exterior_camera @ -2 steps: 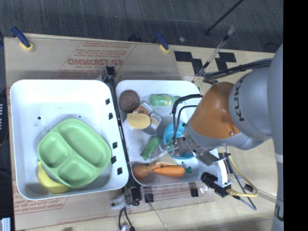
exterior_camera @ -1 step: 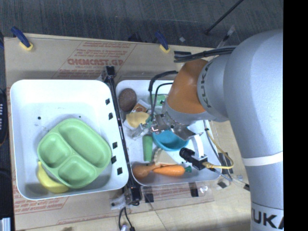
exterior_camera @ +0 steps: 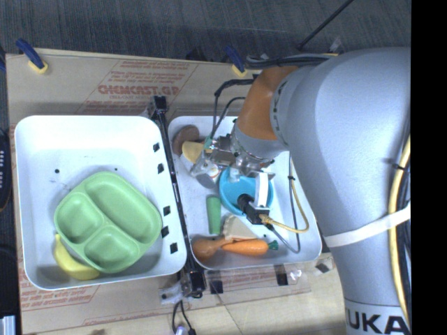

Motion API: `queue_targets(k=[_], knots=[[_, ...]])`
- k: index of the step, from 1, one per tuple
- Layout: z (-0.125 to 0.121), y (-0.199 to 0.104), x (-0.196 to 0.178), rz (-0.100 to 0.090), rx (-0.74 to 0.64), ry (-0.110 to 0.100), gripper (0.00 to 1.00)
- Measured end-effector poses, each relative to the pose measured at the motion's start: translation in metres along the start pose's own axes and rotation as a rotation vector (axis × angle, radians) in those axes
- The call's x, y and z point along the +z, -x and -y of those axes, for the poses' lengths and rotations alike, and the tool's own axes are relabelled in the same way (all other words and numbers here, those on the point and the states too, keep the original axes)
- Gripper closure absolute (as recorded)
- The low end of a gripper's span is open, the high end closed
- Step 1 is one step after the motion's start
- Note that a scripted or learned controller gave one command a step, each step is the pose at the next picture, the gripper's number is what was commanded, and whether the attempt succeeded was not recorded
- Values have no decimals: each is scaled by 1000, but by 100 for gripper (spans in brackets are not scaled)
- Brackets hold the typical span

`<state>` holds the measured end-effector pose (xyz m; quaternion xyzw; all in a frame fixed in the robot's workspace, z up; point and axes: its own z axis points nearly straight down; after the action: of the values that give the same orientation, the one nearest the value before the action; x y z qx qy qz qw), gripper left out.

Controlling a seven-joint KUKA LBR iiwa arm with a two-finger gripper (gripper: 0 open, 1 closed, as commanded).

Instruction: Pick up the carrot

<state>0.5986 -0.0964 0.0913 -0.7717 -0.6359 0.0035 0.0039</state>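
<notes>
Carrot point(exterior_camera: 244, 247) lies flat near the right bin's point(exterior_camera: 302, 208) front wall, beside a brown piece point(exterior_camera: 204, 247). Looks light, stiff, smooth plastic; grab across mid-body. Gripper point(exterior_camera: 220, 160) hangs farther back over the bin, grip state unclear.

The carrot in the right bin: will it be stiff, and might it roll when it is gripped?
The carrot looks like a smooth moulded toy, so probably stiff and light. Its tapered round body lies on its side near the front wall of the right bin, so it may roll or slip when squeezed.
</notes>
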Motion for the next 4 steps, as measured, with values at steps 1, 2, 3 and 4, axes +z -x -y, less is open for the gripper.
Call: queue_targets(k=[1,2,3,4], knots=[[-15,69,-77,6,-327,8,0],[102,97,-58,0,-445,0,0],[98,87,-11,10,-700,29,0],[76,121,-21,7,-907,9,0]])
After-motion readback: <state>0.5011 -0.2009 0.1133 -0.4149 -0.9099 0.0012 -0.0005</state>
